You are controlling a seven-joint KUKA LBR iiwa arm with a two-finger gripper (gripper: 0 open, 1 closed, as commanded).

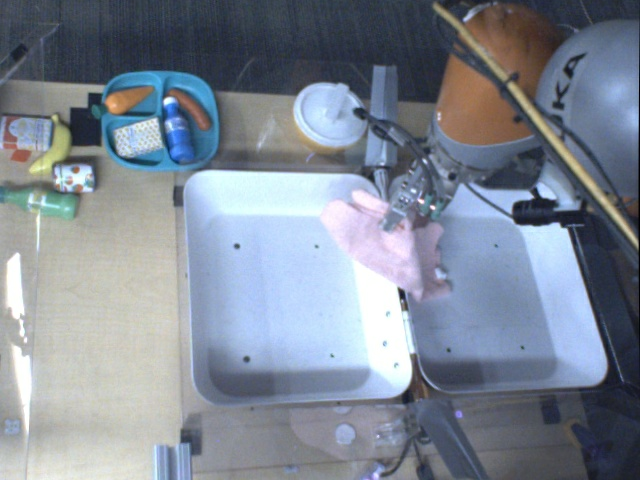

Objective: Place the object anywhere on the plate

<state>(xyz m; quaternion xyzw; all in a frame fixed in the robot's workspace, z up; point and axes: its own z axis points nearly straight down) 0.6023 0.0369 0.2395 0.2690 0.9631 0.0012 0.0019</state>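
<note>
Here, your gripper (403, 211) sits low over the pink cloth (392, 248), which drapes across the seam between the two bins; whether its fingers pinch the cloth, you cannot tell. You look to be at the pick-up stage, and the next move calls for a lift and a carry to the plate, which may be the far-left blue tray (205, 108) of toy food.
</note>
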